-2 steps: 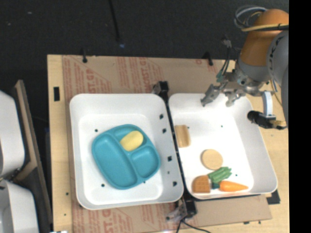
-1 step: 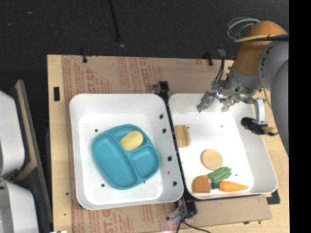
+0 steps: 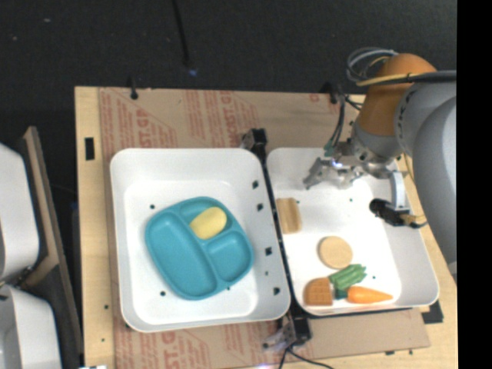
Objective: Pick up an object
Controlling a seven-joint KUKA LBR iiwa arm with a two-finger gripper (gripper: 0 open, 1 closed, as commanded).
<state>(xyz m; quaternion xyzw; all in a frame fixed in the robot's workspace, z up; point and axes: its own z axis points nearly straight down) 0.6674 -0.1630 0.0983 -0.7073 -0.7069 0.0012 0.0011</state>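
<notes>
My gripper [image 3: 332, 177] hangs over the far part of the right bin [image 3: 415, 264], its grey fingers spread open with nothing between them. Nearer the front in that bin lie a tan rectangular block [image 3: 289, 215], a round tan cookie [image 3: 335, 251], a brown bread piece [image 3: 318, 292], a green vegetable [image 3: 348, 275] and an orange carrot [image 3: 369, 295]. The block is the closest item, to the gripper's front left. In the left bin [image 3: 127, 229] a blue divided plate [image 3: 184, 264] carries a yellow lemon-like piece [image 3: 208, 222].
The grey arm with its orange band [image 3: 388, 91] comes in from the right, above the right bin's far corner. A black fitting [image 3: 388, 210] on the arm sits over the bin's right side. Black clips [image 3: 255, 139] mark the seam between the bins.
</notes>
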